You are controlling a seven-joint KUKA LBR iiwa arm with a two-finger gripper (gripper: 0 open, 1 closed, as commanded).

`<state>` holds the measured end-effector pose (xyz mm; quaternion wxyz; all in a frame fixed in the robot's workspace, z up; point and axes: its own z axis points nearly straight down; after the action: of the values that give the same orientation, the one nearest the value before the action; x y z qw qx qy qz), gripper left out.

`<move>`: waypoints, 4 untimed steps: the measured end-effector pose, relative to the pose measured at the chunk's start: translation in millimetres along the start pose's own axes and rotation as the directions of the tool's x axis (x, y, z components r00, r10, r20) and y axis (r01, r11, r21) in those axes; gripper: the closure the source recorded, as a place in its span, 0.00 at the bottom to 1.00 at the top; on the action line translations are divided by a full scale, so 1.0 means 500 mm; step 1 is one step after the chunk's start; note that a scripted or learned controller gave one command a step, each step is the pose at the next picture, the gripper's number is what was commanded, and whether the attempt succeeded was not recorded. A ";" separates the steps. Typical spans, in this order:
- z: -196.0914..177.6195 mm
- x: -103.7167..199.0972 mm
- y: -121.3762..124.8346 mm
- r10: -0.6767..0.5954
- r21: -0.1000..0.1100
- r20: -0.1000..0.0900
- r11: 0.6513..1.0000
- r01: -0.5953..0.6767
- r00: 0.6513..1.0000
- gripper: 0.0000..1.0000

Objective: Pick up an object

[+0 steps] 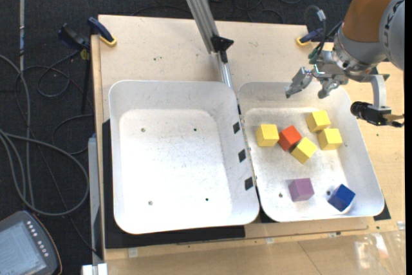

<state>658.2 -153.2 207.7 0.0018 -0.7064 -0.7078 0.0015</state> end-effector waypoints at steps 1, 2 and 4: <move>-0.007 0.000 0.002 -0.002 -0.005 0.002 1.000 0.002 1.000 0.00; 0.122 0.002 0.000 0.001 0.001 0.000 1.000 -0.001 1.000 0.00; 0.200 0.004 0.003 -0.001 -0.007 0.002 1.000 0.001 1.000 1.00</move>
<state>659.2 -151.0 107.5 -0.0014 -0.7060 -0.7082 -0.0005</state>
